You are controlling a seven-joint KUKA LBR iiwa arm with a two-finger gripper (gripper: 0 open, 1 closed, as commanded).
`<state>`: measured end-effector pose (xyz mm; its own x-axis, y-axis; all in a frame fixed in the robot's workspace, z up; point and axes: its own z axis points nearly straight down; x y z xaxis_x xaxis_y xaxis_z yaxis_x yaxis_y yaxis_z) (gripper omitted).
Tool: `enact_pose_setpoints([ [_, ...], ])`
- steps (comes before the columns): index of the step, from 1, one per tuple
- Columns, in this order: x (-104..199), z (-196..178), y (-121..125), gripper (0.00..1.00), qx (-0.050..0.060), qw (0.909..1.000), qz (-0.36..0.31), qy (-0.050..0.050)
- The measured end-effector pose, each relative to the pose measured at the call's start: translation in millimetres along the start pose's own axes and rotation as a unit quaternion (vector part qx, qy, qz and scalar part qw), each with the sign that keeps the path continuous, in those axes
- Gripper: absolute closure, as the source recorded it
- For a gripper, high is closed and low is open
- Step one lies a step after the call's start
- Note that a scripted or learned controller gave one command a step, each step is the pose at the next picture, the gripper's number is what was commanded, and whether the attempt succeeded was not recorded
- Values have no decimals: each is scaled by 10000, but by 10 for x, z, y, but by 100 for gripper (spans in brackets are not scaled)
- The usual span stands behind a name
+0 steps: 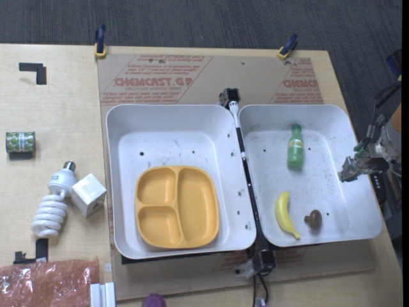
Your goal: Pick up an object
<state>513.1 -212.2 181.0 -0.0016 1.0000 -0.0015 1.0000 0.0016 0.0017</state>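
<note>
Hovering at right rim of right bin (361, 142), gripper (355, 169) sitting above bin wall, nothing between fingers; open or shut — cannot tell from camera view. Candidates lying in right bin: green bottle (294, 146) near top, banana (285, 215) lower middle, brown object (313, 219) just beside banana. Yellow divided plate (177, 206) sitting in left bin (121, 133). Judging bottle best target: standing apart from others. Advising centring over it, aligning fingers across its narrow width, descending straight

Purple object (153, 300) cut by bottom edge; tool (355, 166) fingers perhaps blurred.
</note>
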Motion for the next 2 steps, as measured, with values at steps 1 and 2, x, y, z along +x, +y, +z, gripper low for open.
enact_pose_setpoints([
  [1, 63, 6, 110, 100, 1, 10000, -3, 0],
  [2, 63, 6, 110, 0, 2, 10000, -3, 0],
])
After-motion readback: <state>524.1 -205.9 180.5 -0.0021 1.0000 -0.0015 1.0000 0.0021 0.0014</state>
